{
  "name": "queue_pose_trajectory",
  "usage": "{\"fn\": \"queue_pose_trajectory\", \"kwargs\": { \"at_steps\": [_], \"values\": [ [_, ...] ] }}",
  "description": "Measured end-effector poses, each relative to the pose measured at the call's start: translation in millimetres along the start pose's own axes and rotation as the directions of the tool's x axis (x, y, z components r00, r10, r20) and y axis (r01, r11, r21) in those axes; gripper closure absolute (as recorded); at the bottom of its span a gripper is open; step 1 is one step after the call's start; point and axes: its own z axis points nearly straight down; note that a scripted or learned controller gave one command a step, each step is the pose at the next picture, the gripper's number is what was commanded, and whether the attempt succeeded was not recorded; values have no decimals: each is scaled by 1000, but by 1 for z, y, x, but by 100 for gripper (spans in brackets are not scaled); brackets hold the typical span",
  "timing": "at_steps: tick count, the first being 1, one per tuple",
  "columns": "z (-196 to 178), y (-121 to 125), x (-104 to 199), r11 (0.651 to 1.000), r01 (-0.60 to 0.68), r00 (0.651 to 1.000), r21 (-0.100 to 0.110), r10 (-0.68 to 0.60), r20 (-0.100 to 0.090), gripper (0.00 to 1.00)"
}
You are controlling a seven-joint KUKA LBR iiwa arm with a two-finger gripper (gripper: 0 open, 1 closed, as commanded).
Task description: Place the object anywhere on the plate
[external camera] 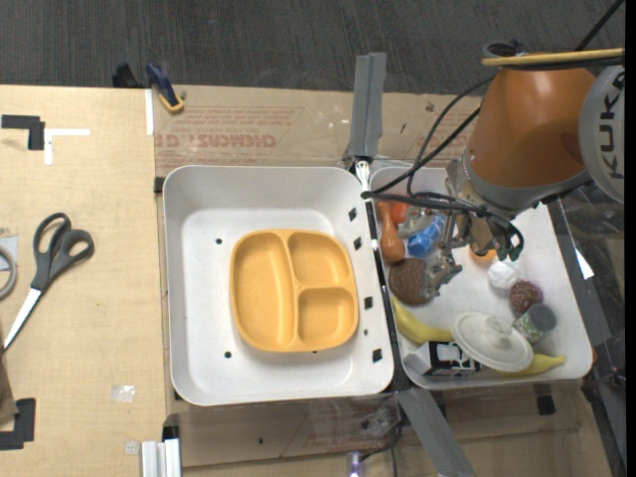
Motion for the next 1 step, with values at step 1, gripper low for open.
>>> {"fn": "queue_pose_trajectory", "kwargs": {
  "at_steps": [1],
  "values": [
    [-9,0,-2,1000,-3,1000,0,3,4,100]
  ]
}}
